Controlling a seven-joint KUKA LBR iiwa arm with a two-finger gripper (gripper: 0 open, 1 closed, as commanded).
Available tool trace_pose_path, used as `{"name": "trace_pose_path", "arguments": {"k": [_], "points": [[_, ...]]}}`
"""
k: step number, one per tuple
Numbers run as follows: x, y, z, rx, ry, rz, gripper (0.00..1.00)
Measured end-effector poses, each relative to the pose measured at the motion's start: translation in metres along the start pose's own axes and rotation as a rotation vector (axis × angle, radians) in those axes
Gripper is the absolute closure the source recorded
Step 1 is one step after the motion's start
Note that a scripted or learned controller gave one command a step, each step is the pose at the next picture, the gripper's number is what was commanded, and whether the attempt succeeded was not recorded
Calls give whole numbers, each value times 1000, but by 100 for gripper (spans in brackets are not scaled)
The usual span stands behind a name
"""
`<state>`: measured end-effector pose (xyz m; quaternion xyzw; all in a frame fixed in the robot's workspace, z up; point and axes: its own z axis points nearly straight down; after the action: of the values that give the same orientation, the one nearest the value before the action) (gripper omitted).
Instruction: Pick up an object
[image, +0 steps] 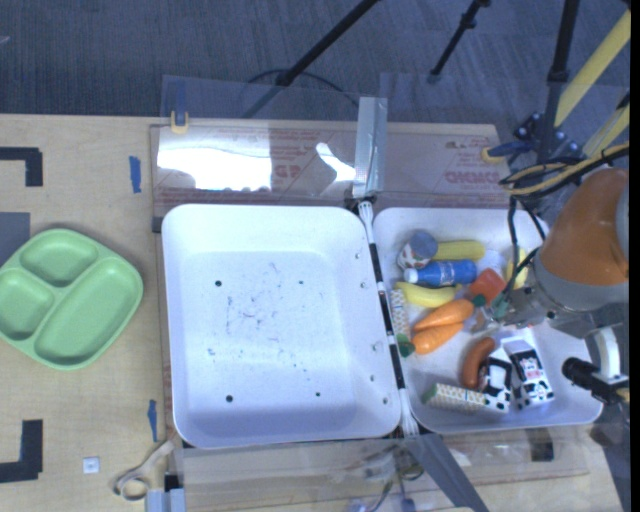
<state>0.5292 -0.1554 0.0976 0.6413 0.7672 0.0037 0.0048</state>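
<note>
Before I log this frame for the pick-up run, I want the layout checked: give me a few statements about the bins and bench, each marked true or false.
1. The toys lie in the right bin. True.
2. The left bin holds a banana. False: the banana lies in the right bin, and the left bin shows only faint marks.
3. A green divided plate sits on the bench left of the bins. True.
4. The carrot lies on the green plate. False: it lies in the right bin, below the banana.
5. The arm is over the right bin. True.
</note>
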Motion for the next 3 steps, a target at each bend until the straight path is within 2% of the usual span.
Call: {"name": "trace_pose_path", "arguments": {"k": [1, 2, 3], "points": [[12, -17, 7, 12, 4, -38, 100], [10, 67, -106, 9, 1, -18, 100], [-42, 46, -95, 10, -1, 256, 100]]}}
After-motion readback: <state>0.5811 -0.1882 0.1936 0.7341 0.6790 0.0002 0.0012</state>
